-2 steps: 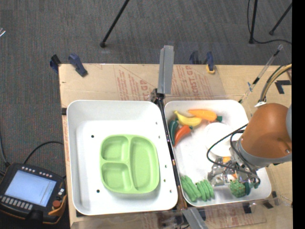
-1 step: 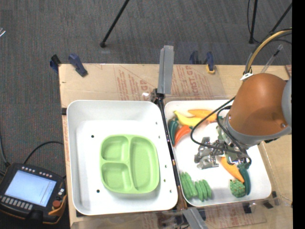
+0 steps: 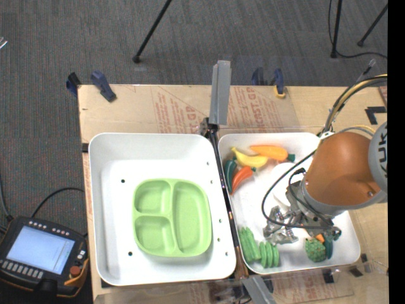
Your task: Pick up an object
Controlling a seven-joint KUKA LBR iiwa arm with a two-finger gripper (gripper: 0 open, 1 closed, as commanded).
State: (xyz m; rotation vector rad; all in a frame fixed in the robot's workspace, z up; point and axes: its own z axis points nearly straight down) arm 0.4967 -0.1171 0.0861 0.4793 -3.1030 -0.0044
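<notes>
Over the right bin [image 3: 347, 246], arm bent low, gripper [image 3: 282, 230] among toy vegetables, finger state indiscernible; left bin [image 3: 107, 170] holds a green divided plate [image 3: 172, 218].

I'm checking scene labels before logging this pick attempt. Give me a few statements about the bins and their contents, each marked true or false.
1. The green divided plate lies in the left bin. True.
2. The banana sits on the green plate. False: it lies in the right bin.
3. The claw is over the right bin. True.
4. The broccoli lies in the left bin. False: it is in the right bin's near corner.
</notes>
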